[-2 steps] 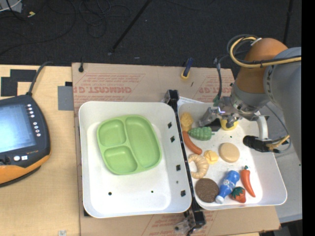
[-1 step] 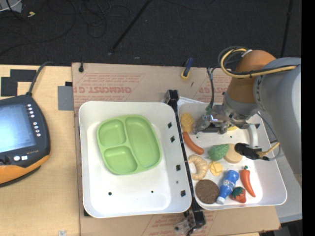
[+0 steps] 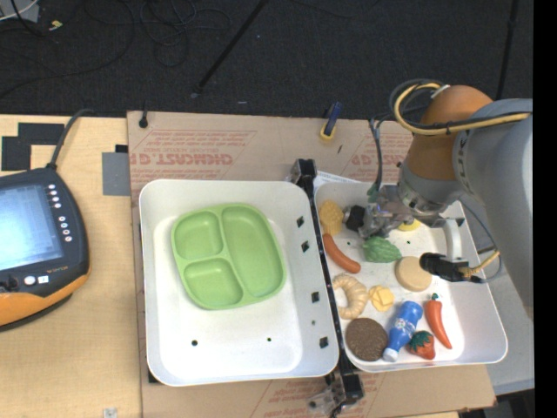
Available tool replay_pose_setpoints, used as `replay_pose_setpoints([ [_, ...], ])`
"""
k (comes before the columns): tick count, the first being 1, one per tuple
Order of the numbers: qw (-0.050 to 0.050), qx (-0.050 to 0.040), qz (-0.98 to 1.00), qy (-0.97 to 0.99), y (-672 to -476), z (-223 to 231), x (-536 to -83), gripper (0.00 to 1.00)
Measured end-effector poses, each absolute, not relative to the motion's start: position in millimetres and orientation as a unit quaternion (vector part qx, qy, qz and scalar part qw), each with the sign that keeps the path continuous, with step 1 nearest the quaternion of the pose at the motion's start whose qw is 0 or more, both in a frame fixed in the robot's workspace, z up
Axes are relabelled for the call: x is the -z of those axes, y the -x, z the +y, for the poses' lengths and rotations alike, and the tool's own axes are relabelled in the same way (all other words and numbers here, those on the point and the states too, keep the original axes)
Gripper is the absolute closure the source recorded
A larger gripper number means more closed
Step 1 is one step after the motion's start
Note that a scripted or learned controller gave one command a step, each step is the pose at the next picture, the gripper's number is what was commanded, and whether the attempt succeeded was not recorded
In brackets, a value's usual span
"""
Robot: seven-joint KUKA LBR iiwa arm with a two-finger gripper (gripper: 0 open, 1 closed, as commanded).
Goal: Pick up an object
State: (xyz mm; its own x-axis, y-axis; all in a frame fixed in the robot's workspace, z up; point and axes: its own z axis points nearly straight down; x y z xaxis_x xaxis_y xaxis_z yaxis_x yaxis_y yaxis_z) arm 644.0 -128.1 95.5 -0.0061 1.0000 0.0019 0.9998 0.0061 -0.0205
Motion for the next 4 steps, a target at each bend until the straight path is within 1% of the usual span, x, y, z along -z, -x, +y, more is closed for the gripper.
replay_pose_setpoints([
  [1, -0.001, 0.0008, -0.707, 0.707, -647.8, -119.7, -145.4, 1.0],
  [2, -0.001, 0.0006, -0.707, 0.707, -652.4, -113.6, -191.8, 1.0],
  [3, -0.001, 0.0007, -0.707, 0.707, -652.9, -115.2, -230.4, 1.0],
  [4, 0.002, -0.0005, -0.708, 0.706, -630.3, -61.0, -238.0, 1.0],
])
